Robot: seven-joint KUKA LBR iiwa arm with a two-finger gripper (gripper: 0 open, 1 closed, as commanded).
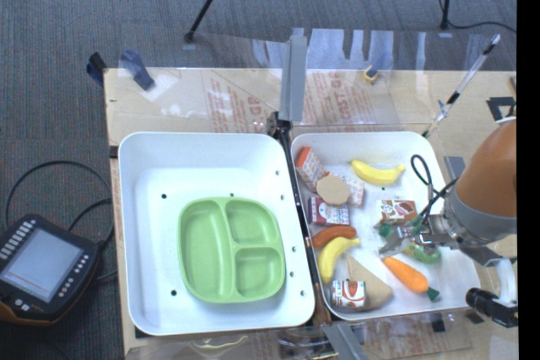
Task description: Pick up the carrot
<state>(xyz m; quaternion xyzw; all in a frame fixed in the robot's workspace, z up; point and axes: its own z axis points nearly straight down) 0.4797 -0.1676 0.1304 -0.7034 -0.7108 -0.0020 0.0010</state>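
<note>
- Gripper (pixel 403 242) low in the right bin (pixel 439 149), metal fingers (pixel 393 244) angled toward the bin's middle, nothing seen between them; open or closed state not clear from above.
- Just below and right of the fingertips, the carrot (pixel 407 273), orange with a green stem end pointing toward the bin's lower right corner, lying flat on the bin floor, apart from the fingers.
- Beside the gripper, a small green item (pixel 424 254), partly hidden by the wrist hardware, identity unclear.
- Just above the gripper, a small brown-and-white packet (pixel 398 210).
- Behind the gripper, the arm (pixel 494 181), grey with its orange band, entering from the right edge over the bin's right wall.
- Left of the carrot, a wedge-shaped tan piece (pixel 369 282) and a small red-labelled can (pixel 348 294) near the bin's lower rim.
- Further left, a yellow banana (pixel 332 256) touching a reddish sausage (pixel 335 235).
- Near the top of the bin, a second banana (pixel 377 173), a round tan biscuit (pixel 332 190) and red-and-white cartons (pixel 309 165).
- In the left bin (pixel 152 156), a green divided plate (pixel 231 249), three compartments.
- Off the bench at lower left, a control pendant (pixel 38 268) with screen, on the carpet.
</note>
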